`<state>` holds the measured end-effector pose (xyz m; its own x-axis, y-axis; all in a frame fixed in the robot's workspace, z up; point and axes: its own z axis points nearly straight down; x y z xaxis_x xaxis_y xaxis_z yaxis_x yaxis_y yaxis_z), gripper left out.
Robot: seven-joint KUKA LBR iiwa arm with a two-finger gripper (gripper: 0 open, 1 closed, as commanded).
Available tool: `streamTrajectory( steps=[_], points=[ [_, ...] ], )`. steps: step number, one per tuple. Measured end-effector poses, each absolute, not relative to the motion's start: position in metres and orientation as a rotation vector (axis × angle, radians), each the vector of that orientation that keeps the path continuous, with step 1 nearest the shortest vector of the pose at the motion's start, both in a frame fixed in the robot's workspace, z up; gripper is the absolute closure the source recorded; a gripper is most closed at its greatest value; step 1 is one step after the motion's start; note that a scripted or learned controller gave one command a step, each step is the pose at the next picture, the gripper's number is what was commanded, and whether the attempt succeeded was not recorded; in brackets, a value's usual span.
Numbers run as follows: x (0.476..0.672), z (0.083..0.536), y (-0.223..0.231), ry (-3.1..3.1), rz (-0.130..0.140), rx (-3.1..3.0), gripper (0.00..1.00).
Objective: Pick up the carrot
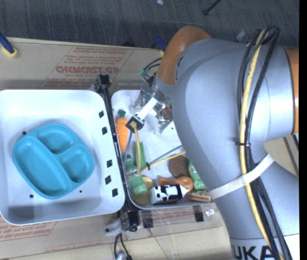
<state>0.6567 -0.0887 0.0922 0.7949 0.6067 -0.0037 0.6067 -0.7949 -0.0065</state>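
Observation:
The carrot [122,136] is orange with a small green top. It lies lengthwise against the left wall of the right bin [122,99], near the divider between the two bins. My gripper [152,111] hangs over the far part of the right bin, just right of the carrot's green end and above the bin floor. Nothing shows in its grasp. The bulky grey arm covers the right half of that bin.
The left bin [7,107] holds a blue divided plate [53,160]. At the near end of the right bin lie a green toy [139,186], a green stick [141,154], a brown lump [179,167], a black-and-white toy [167,194] and a green bottle [197,179].

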Motion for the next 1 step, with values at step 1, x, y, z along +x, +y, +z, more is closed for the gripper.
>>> streamTrajectory(
  steps=[1],
  points=[
    [0.6515,0.1969,-0.0797,-0.894,-0.004,-3.007,0.00]
  ],
)
